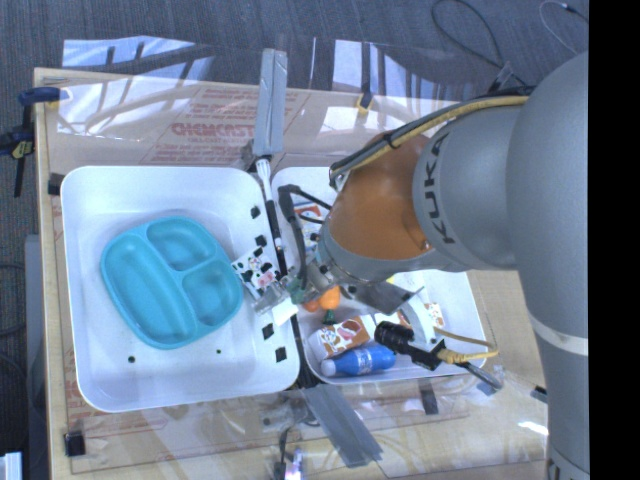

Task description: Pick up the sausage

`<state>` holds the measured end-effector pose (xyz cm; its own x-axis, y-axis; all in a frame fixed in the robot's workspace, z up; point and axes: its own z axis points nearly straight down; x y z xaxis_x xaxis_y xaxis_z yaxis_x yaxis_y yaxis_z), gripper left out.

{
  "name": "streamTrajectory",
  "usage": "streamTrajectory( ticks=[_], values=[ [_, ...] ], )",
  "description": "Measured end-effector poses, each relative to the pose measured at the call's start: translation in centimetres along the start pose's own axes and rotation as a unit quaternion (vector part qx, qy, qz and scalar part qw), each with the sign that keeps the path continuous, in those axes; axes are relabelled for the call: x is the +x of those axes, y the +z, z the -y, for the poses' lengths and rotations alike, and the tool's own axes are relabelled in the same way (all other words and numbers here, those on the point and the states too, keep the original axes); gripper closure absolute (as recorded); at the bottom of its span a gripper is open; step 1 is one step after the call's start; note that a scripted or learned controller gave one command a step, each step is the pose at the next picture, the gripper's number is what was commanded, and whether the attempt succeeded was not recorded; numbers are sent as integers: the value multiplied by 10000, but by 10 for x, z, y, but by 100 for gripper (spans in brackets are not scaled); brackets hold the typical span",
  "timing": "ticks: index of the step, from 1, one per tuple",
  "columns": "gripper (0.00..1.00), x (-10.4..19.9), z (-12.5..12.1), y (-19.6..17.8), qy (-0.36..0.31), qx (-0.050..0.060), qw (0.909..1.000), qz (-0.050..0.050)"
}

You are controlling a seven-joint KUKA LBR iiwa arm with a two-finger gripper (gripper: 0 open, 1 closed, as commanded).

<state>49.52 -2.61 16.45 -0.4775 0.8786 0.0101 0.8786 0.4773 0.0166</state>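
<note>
Dark grey carpet lies behind the table (150, 118), whose top is covered in clear film with red lettering. On it I count two white bins, side by side and touching along one shared wall.

The left bin (100, 368) holds two things. One teal plate (170, 280) with three compartments lies flat towards its left. One small black-and-white patterned piece (255, 268) sits against its right wall.

In the right bin (465, 303) I count four things, all crowded at the near left corner. There is one small orange thing (328, 296) and one brown-and-white packet (340, 336) just in front of it. One blue bottle (362, 360) lies on its side along the near wall, and one white-and-red packet (425, 313) lies further right. I cannot tell which of these is the sausage.

My claw (305, 286) hangs low over the shared wall, beside the orange thing. My own wrist covers it, so I cannot tell how wide it stands or whether it has hold of anything.

Bare white floor shows around the plate, widest along the left bin's near edge. My arm covers much of the right bin, and its right end is bare.
</note>
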Motion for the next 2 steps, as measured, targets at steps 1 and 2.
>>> streamTrajectory(
  ticks=[1,2],
  values=[
    [100,-65,30,-61,-1099,104,9939,33],
    [100,-17,22,-25,-2424,115,9701,6]
  ],
)
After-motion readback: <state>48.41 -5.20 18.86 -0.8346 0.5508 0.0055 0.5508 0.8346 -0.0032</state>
